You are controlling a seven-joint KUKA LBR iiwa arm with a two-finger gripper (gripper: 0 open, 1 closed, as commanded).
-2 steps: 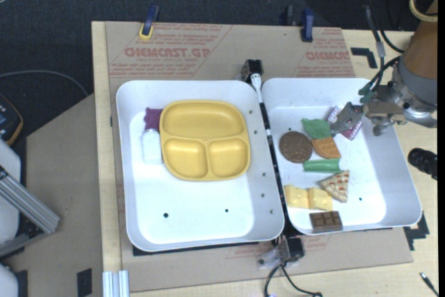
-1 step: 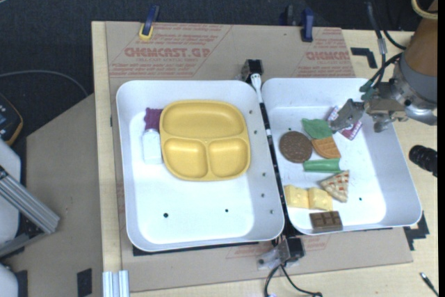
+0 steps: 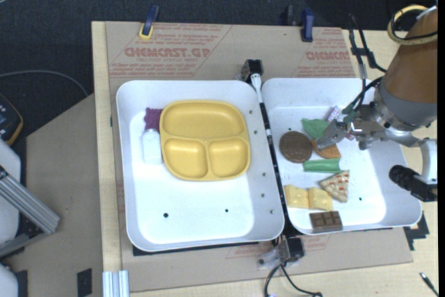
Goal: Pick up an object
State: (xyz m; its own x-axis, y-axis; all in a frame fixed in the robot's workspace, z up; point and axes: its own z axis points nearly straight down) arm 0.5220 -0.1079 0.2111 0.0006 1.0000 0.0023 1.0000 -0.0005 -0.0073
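Camera view: pincer [image 3: 338, 130], grip state unclear, crowds toy food mid right bin [image 3: 389, 209].

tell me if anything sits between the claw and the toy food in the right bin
Nothing visible does. The claw hangs directly over the pile in the right bin, beside the orange piece and green piece, with no other thing between them.
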